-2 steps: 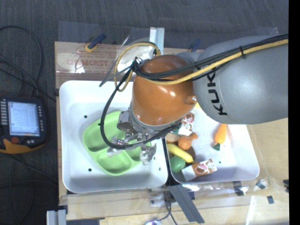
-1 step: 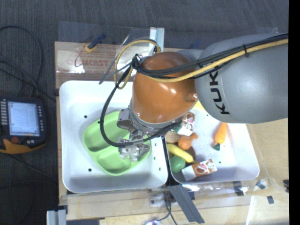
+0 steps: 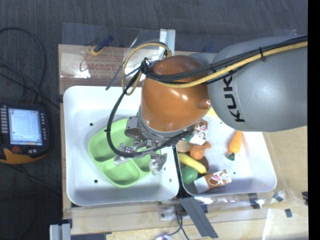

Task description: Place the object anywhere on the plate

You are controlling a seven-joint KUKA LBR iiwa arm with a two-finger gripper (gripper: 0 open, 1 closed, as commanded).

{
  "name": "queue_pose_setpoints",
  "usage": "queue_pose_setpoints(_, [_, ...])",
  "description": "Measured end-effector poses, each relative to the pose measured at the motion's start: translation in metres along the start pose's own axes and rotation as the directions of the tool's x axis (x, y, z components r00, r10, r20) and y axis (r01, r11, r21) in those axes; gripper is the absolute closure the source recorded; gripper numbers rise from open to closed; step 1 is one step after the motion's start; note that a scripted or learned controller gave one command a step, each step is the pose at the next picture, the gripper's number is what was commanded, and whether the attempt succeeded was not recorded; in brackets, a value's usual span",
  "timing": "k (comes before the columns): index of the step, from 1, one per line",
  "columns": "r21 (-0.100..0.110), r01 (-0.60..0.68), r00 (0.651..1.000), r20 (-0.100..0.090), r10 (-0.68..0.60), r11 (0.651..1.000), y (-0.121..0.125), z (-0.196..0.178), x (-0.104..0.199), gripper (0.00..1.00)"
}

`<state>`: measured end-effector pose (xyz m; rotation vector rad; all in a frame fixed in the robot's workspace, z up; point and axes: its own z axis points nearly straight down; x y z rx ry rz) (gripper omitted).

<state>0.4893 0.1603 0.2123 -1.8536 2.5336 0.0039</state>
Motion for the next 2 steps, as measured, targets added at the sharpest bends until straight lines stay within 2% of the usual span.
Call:
queue_pose_setpoints(1, [0.001,0.0,1.0,0.002,0.0,1.0,0.0001,-0.0091,-0.0022,1.0])
queue_pose_setpoints(2, [0.0,0.0,1.0,0.002,0.0,1.0,0.0002,-0.0087,-0.0021,0.0])
